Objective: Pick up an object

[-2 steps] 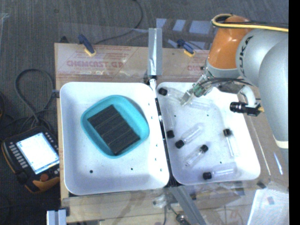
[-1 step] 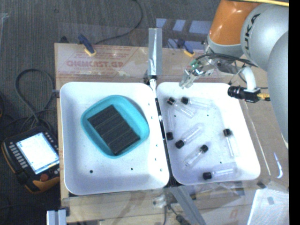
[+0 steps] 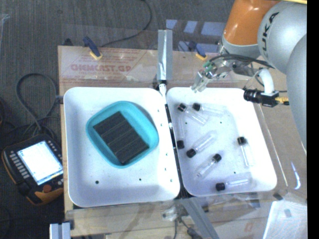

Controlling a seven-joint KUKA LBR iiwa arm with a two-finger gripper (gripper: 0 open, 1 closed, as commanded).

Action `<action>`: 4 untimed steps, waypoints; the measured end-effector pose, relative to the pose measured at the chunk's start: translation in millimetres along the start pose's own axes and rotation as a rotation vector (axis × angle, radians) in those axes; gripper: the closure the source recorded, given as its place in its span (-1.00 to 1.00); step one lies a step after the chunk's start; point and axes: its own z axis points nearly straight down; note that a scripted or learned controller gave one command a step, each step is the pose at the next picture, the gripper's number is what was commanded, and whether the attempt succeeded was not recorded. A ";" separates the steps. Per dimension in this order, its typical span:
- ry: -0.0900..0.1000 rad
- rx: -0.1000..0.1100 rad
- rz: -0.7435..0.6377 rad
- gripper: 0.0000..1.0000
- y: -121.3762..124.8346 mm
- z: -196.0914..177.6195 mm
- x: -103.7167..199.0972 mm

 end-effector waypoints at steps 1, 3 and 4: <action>0.000 0.000 0.000 -1.00 -0.1 0.1 0.0; 0.001 0.000 -0.094 1.00 -15.9 131.0 -33.8; 0.002 -0.001 -0.137 1.00 4.5 7.1 11.6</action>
